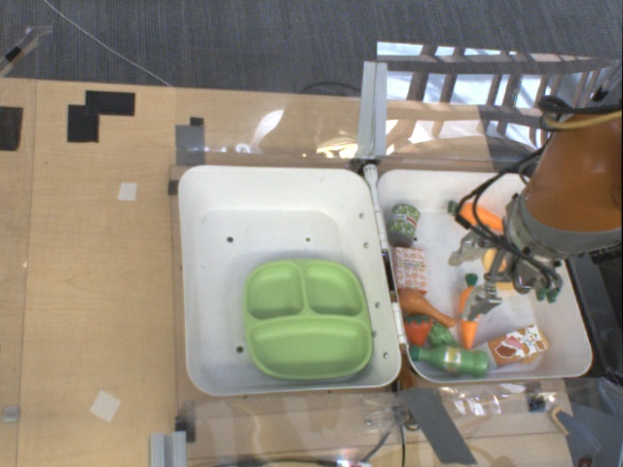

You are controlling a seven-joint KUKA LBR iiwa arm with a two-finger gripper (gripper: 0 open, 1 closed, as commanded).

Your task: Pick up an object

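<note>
I have the gripper [484, 282] low in the right bin [574, 358], fingers apart with nothing between them. Nearest candidate is the small carrot [468, 330], just below the fingertips; the juice carton [517, 343] sits right of the carrot, the green bottle [454, 360] below-left of it. Risk as I see it: the carrot is slim and tapered, so closing off-centre could squirt it sideways into the clutter left of it, or a finger lands on the carton and jams. The green plate [309, 318] in the left bin [209, 261] is well clear.
</note>
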